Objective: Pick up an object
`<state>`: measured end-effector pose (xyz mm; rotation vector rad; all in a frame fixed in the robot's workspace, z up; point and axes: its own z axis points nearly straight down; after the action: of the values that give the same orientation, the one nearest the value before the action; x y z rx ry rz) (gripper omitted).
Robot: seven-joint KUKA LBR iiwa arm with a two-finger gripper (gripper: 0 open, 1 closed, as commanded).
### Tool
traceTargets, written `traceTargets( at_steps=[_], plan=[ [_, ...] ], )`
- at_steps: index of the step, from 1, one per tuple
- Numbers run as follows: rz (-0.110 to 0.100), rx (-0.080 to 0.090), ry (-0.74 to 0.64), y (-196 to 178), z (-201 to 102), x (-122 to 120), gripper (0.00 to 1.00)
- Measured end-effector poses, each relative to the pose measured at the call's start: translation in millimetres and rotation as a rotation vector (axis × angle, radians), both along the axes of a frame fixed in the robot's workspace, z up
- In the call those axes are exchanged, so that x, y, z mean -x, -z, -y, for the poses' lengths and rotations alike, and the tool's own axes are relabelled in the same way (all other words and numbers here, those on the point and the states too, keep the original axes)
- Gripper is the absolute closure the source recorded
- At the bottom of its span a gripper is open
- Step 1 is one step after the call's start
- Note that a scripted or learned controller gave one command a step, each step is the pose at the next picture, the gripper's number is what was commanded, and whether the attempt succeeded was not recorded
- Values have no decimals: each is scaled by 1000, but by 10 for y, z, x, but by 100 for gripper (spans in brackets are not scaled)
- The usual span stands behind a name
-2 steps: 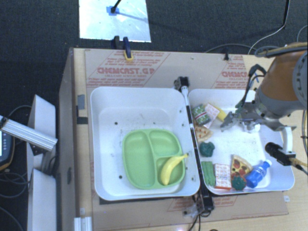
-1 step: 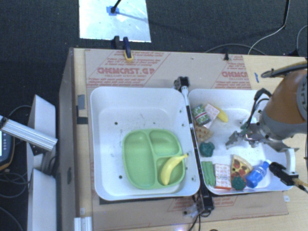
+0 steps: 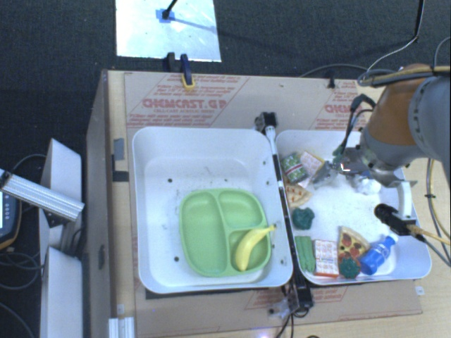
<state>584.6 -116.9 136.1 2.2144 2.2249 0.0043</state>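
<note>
Camera view, and I'm looking down on both bins: the gripper sits low over the upper part of the right bin, reaching in from the right under the grey wrist and its orange band. I can't tell how the jaws stand; the fingertips blur into a grey smudge from this height, so I won't call them spread or closed, and I see nothing clearly caught between them. The nearest candidate is the green-and-white packet, lying just beside the tips on their far side from the wrist, toward the divider between the bins, its long axis running roughly along the line of the reach. Just below the tips and toward the camera is the waffle-patterned piece, and a little further that way the dark green lump. The pizza slice, the blue bottle, the red-and-white carton and the green bar all lie well apart from the jaws, down at the near rim. Over in the left bin, across the divider from the jaws, the banana rests on the green divided plate, much too far to matter here. My read: the packet is the pick, a short push ahead of the tips.
</note>
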Motion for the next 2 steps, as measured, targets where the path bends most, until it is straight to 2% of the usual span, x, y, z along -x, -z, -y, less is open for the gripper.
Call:
traceTargets(
  at_steps=[1, 2],
  plan=[
    [11, 0, 0, 462, -197, 38, 0],
    [-6, 1, 0, 477, -163, -439, 0]
  ],
)
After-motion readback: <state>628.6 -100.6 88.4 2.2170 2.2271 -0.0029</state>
